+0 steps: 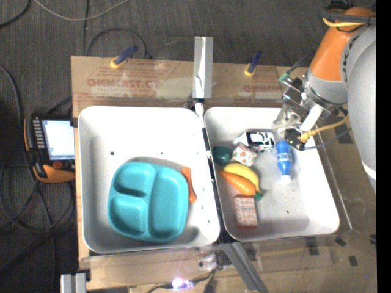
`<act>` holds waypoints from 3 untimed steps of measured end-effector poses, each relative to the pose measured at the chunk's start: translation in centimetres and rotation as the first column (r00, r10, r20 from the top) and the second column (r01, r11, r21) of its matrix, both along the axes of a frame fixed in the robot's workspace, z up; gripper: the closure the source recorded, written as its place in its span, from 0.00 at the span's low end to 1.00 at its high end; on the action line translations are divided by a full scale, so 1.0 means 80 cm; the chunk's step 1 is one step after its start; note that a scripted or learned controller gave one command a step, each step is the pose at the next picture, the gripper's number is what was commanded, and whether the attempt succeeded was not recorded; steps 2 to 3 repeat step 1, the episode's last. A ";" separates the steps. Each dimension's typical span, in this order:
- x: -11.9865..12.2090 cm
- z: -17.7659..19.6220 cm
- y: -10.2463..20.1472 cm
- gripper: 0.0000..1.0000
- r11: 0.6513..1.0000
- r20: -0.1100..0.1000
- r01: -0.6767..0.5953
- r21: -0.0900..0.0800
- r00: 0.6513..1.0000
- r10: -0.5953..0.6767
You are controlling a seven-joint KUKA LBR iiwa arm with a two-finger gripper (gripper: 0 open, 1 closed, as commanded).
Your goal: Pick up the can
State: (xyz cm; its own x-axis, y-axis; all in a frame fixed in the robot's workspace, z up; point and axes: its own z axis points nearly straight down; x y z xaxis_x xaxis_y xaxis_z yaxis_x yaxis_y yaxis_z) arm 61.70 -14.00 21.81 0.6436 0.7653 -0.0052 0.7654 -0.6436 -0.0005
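claw (292, 129) sits over the upper right part of the right bin (317, 215), at the end of the grey arm (333, 72) with its orange band. cannot tell how it is set; it is too small and cluttered with cabling to read. nothing is visibly gripped.

just below the claw: blue-and-white bottle (283, 159), lying on the bin floor, cap end toward the near edge. whether claw and bottle touch, cannot tell.

just left of the claw: small black-and-white packet (261, 140). left of that, the can (244, 155), white with red and green print, lying near the bin's left half, apart from the claw. dark green item (220, 154) beside the can at the left wall.

below the can: banana (241, 177), then a brown box (245, 212).

left bin (98, 127) holds a teal divided tray (148, 201) with an orange carrot-like piece (189, 184) against its right edge.

worktop (146, 83) is brown board, clamped at the far edge.
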 end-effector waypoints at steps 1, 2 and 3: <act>0.050 0.040 0.027 1.00 0.987 0.000 0.161 0.000 0.987 -0.161; 0.050 0.040 0.027 1.00 0.987 0.000 0.161 0.000 0.987 -0.161; 0.050 0.040 0.027 1.00 0.987 0.000 0.161 0.000 0.987 -0.161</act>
